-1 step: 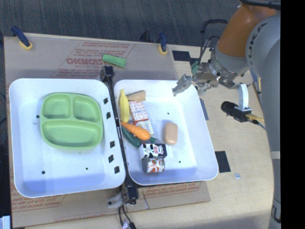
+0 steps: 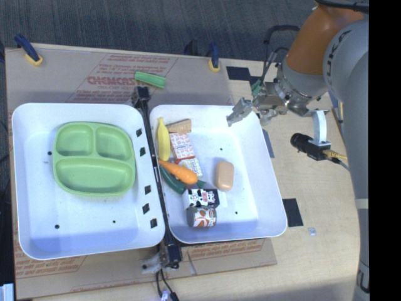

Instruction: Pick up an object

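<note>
Nearest, at the front edge of the right bin (image 2: 266, 221), a small orange and white can (image 2: 201, 218), lying on its side. Just behind it and touching, a black and white carton (image 2: 202, 197). A little farther in, an orange carrot (image 2: 179, 172), lying slantwise over a dark green item (image 2: 168, 179) close to the bin's left wall. To the right of the carrot and apart from it, a tan oval piece (image 2: 224, 174) alone on the white floor. Behind the carrot, a red and white packet (image 2: 186, 152), with a yellow banana (image 2: 162, 139) along its left side and a brown cracker (image 2: 179, 126) at the far end of the pile — all of these gathered in the left half of the bin. In the left bin (image 2: 25, 187), only a green divided plate (image 2: 95, 157), lying flat. Farther back, above the far right corner of the right bin, the gripper (image 2: 240, 113), apart from every object in the pile, with nothing seen in it; open or closed — impossible to tell here. Beyond the bins, on the brown cardboard (image 2: 94, 74), a green brush (image 2: 150, 79), and blue clamps (image 2: 28, 49) at the far edge.
</note>
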{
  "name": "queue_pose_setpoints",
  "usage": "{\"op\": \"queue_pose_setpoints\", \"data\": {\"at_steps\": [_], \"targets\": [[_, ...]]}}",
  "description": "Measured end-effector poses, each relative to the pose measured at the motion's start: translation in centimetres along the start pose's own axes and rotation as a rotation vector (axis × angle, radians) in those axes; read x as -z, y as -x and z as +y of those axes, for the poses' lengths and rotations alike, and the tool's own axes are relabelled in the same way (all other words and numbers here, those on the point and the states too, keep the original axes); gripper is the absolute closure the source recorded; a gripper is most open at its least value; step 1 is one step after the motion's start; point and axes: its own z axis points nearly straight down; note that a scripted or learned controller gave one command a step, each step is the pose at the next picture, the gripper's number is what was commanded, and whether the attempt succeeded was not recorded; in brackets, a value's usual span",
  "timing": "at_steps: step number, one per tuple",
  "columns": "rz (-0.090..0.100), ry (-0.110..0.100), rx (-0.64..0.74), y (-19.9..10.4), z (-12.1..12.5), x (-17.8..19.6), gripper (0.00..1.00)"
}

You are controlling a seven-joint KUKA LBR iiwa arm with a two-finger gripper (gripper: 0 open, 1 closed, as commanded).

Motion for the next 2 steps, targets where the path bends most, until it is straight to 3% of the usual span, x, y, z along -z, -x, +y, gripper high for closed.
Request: {"op": "queue_pose_setpoints", "data": {"at_steps": [2], "targets": [[0.000,0.000,0.000,0.00,0.00,0.00,0.00]]}}
